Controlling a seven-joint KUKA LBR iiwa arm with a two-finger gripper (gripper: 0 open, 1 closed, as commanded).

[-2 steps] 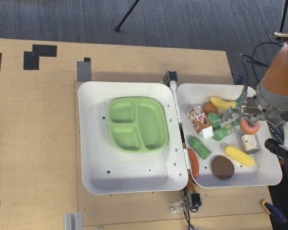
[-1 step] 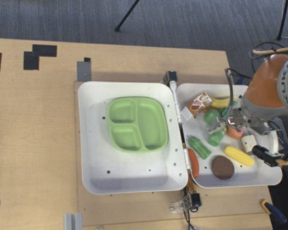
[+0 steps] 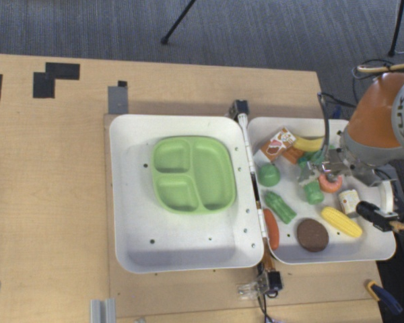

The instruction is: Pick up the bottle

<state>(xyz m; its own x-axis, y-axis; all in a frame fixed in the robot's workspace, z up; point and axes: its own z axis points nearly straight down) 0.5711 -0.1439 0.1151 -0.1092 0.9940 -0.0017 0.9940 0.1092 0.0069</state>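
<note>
From my remote station I looked down on the light wooden table point(image 3: 54, 180), whose surface was matte and smooth, with some black square marks at its far left. Two shallow white bins of glossy plastic with rounded corners stood side by side, and their inner rims touched. The left bin point(image 3: 131, 247) carried a light green plate point(image 3: 192, 173) with rounded corners and three compartments. It lay near the middle, so wide bare floor stayed around it on all sides. The right bin point(image 3: 380, 247) was crowded with small toy foods. The bottle point(image 3: 279, 206), as I took it, was the long green piece with a bumpy skin. It lay flat and slanted near the bin's left wall, but I could not be sure of its identity. Just beside it, against the same wall, lay a smooth red long piece point(image 3: 272, 229), and a round green piece point(image 3: 269, 175) lay a little farther back. A flat brown disc point(image 3: 313, 235) and a yellow corn cob point(image 3: 341, 222) with a grainy surface lay near the front rim. An orange and white carton point(image 3: 279, 143) and a banana point(image 3: 310, 142) lay at the back. The grey arm with its orange band point(image 3: 377, 113) reached in from the right. The gripper point(image 3: 323, 172) hung low over the bin's middle, near a small green cylinder point(image 3: 314, 192) and a pink ring point(image 3: 331, 184), apart from the bottle. I could not tell whether the gripper was spread or pressed together. Room between the pieces was narrow.
</note>
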